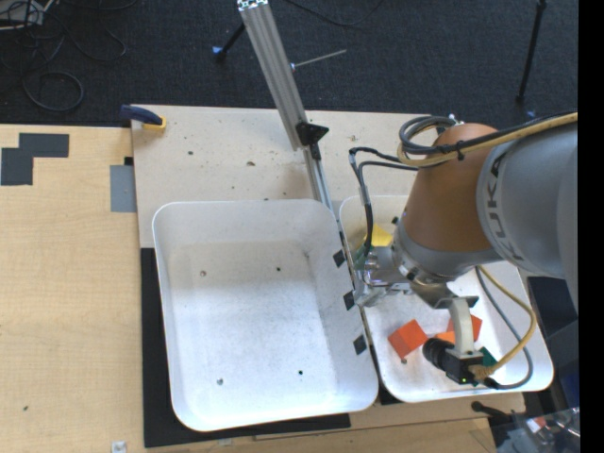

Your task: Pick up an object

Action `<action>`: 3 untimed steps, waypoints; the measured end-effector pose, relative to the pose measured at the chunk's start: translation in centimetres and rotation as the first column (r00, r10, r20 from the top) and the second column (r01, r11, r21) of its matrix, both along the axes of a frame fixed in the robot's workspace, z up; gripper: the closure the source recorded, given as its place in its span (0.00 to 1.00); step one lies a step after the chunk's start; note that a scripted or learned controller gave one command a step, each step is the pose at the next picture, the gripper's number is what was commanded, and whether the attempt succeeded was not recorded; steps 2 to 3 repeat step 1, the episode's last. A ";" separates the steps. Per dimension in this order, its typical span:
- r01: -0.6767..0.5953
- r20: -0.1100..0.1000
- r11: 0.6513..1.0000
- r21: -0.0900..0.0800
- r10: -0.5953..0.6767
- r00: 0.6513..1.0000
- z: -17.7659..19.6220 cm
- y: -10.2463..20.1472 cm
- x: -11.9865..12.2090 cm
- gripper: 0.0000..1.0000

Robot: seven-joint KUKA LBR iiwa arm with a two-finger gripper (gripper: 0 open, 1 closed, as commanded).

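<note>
Camera view: a grey arm [528, 206] with an orange band reaches in from the right and hangs over the right bin [415, 385].
Gripper: the gripper [377, 284] sits low by the right bin's left wall, largely hidden under the wrist; whether it is clenched or released cannot be told.
Orange block: the orange block [408, 338] rests on the floor of the right bin, in its near half, closer to the left wall than to the right.
Block's heading: it sits cornerwise to the bin walls, one corner toward the near rim. Its outline looks close to square, so a long axis cannot be told for sure.
Block and gripper: the block lies near the gripper, on its near-right side and apart from it.
Right bin, other things: a second orange piece [473, 327] lies right of the block. A green piece [488, 357] lies nearer the rim, and a yellow piece [381, 237] lies at the far end beside the wrist.
Left bin: the left bin [170, 253] stands just beside the right one, its white floor dotted with dark specks.
Surroundings: an aluminium rail [276, 64] slants down to the seam between the bins. A blue-and-yellow clamp [143, 116] sits at the far-left corner of the bench [217, 159].
</note>
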State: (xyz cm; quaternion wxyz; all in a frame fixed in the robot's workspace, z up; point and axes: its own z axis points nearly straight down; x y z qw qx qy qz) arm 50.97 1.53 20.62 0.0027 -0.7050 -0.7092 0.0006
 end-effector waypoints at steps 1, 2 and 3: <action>0.001 0.000 1.000 0.000 -0.001 1.000 -0.1 5.0 -0.4 1.00; 0.001 0.000 1.000 0.000 -0.001 1.000 -0.1 5.0 -0.4 1.00; 0.001 0.000 1.000 0.000 -0.001 1.000 -0.1 5.0 -0.4 1.00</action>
